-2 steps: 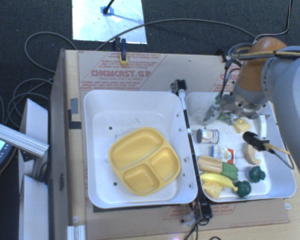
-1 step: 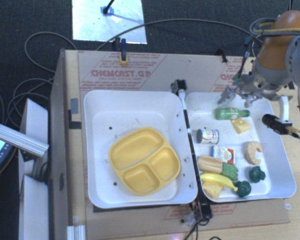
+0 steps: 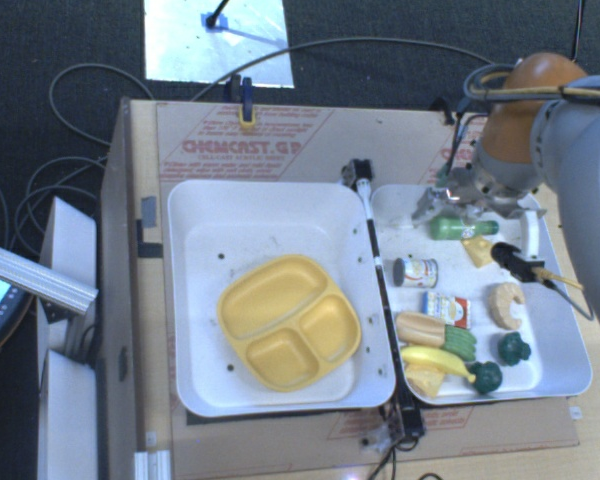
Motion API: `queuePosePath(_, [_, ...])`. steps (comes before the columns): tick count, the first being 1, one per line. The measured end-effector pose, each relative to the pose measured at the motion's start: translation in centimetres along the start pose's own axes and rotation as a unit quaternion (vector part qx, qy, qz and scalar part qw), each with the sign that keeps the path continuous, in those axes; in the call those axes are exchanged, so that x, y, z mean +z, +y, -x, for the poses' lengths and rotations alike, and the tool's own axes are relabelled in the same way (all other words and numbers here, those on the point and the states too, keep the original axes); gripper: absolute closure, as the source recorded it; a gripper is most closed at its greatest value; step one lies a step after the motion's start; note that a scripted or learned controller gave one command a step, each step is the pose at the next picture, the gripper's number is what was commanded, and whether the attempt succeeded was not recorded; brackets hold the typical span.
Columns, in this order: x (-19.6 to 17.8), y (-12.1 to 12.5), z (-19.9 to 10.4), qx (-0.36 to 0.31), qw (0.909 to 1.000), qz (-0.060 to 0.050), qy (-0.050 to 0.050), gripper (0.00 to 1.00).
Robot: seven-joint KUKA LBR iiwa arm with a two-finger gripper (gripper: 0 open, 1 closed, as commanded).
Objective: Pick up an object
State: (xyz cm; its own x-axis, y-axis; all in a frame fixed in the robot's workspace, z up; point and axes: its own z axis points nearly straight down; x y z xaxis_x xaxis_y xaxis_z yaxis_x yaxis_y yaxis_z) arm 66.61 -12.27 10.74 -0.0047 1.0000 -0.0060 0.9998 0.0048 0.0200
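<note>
I take the green bottle (image 3: 460, 229) as my target; it lies on its side near the back of the right bin (image 3: 570, 368), just beside a yellow wedge (image 3: 477, 250). My gripper (image 3: 450, 200) hangs right above it, touching or nearly so. I cannot tell how the jaws stand. I'd centre across the bottle's narrow width, then descend straight, keeping clear of the small can (image 3: 417, 271).

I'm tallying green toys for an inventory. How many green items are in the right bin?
4: a green bottle near the bin's far end by the claw, a green piece beside the hot dog, and two broccoli pieces at the near end. Others may be hidden.
</note>
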Motion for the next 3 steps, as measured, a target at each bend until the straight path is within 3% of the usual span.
queuePosePath(1, [-1.2, 0.2, 0.1, -0.001, 1.0000, 0.003, -0.001, 1.00])
queuePosePath(2, [-1.2, 0.2, 0.1, -0.002, 1.0000, 0.002, -0.001, 0.00])
queuePosePath(3, [2.2, 0.3, -3.6, 0.000, 1.0000, -0.009, 0.003, 0.00])
